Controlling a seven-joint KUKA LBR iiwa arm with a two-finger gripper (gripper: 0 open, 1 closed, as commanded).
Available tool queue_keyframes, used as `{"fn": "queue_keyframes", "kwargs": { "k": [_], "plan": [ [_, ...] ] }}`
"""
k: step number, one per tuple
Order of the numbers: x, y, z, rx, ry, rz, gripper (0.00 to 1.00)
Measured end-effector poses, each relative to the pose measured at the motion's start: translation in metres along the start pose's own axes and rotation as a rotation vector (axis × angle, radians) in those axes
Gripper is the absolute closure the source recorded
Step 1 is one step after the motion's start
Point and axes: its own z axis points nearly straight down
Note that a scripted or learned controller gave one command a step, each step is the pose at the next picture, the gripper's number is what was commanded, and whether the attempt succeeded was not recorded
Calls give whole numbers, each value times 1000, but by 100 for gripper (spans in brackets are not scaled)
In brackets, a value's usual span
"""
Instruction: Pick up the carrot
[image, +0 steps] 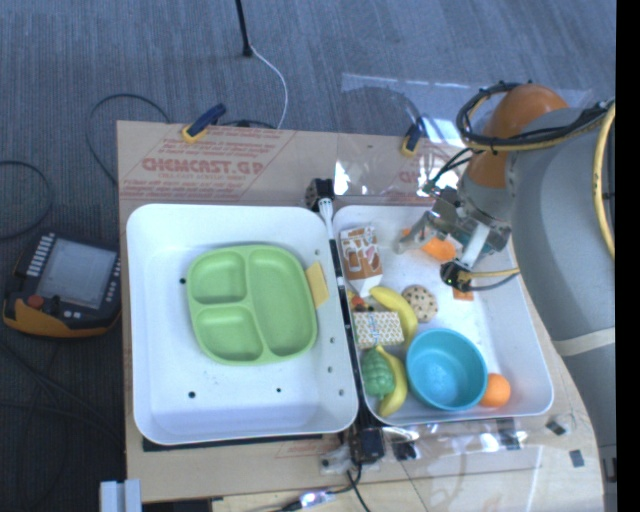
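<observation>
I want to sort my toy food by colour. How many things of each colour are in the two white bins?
Green: 2, divided plate and leafy vegetable
Yellow: 2, bananas
Blue: 1, bowl
Orange: 2, carrot beside the gripper, round fruit
Brown: 1, cookie
Mixed-colour packets: 2
Total: 10
</observation>
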Motion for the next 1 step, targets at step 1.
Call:
{"fn": "queue_keyframes", "kwargs": {
  "k": [1],
  "plan": [
    [0,4,-12,-29,-1,2,100]
  ]
}}
